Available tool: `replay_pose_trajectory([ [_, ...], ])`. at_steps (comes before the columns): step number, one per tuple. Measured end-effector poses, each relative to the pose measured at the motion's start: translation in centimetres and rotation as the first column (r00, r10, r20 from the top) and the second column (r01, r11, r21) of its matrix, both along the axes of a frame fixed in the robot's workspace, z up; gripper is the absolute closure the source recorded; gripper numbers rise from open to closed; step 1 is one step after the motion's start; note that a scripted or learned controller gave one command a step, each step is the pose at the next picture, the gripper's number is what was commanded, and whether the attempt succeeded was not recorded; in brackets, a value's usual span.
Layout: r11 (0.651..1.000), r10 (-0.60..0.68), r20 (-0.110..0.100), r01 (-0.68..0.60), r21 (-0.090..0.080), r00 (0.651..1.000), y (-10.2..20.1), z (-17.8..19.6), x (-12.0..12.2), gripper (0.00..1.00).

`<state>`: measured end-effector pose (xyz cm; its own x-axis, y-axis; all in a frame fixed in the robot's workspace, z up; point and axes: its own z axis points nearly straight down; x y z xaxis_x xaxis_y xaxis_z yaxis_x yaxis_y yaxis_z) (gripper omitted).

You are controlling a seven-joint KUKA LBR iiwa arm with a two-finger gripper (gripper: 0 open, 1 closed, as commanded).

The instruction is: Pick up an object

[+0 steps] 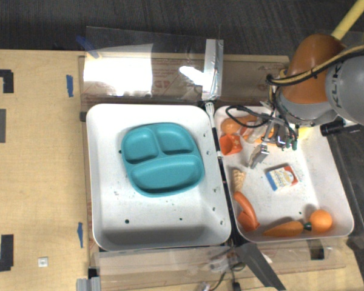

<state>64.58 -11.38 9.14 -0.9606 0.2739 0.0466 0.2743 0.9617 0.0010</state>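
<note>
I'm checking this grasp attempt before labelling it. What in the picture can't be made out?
- Gripper: finger state, too small and tangled with cables, camera view.
- Orange items at the right bin's top left: identity unclear, partly behind cables.
- Small card: print too small.
- Arm base: cut by right edge.

Bench (36, 180) of pale wood, marked with black corner brackets and short blue tape strips at left. Bears two shallow white bins touching side by side: left bin (109, 223), right bin (337, 187). Clear plastic sheet (139, 71) lying flat behind left bin, glare across it, with a tilted silver strip (213, 65) at its right end. Small white square (43, 261) near lower left corner.
</note>
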Motion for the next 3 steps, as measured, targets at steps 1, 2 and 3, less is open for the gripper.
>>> replay_pose_trajectory([
  [1, 0.99, -0.137, 0.055, 0.138, -0.014, 0.989, -2.1, -0.2, -8.4, 0.0],
  [2, 0.992, -0.121, 0.05, 0.121, -0.015, 0.991, 0.5, -0.2, -2.1, 0.0],
  [3, 0.997, -0.08, 0.053, 0.081, -0.017, 0.995, -4.7, -0.1, -10.3, 0.0],
])
